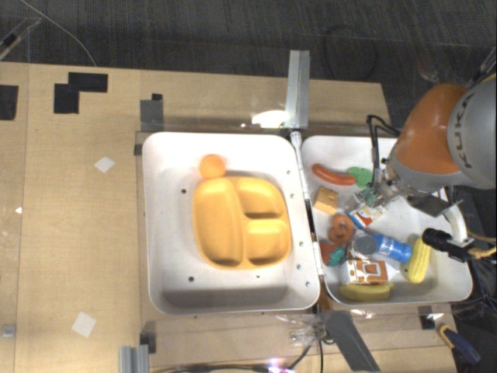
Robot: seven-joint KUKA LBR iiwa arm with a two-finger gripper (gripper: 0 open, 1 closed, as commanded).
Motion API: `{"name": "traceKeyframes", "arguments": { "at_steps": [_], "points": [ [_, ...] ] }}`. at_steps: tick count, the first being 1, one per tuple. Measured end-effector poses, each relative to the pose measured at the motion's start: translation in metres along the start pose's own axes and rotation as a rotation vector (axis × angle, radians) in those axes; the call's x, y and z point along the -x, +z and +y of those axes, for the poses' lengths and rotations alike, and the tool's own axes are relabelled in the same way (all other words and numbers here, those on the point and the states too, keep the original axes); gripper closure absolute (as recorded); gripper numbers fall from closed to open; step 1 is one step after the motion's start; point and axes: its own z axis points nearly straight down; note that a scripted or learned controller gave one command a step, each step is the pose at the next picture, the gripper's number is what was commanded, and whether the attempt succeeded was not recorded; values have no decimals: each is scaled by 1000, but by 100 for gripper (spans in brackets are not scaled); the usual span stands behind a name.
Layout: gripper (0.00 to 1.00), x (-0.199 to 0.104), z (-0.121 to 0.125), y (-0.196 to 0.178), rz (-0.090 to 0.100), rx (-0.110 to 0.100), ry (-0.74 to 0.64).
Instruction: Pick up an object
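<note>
The right bin (460, 287) holds a heap of small toys. Among them are a red sausage (332, 176), a green piece (359, 176), a tan block (327, 200), a brown donut (340, 228), a blue bottle (386, 247), a yellow corn cob (419, 259), a small orange box (365, 270) and a banana (365, 291). My gripper (372, 201) reaches down from the right into the middle of this bin. It sits just right of the tan block and above the donut and bottle. Its tip blends into the clutter. Nothing is visibly lifted.
The left bin (155, 231) carries a yellow divided tray (237, 224) with an orange ball (212, 165) at its far edge. A metal post (298, 84) stands behind the divider between the bins. The arm's orange band (431, 130) hangs over the right bin's far right corner.
</note>
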Motion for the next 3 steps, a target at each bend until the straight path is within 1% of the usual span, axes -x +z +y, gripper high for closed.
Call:
{"name": "traceKeyframes", "arguments": {
  "at_steps": [1, 2, 3],
  "points": [
    [100, -14, -39, 7, 11, -27, 340],
    [100, -14, -37, -4, 9, -23, 333],
    [100, -36, -62, 24, -7, 2, 719]
  ]
}}
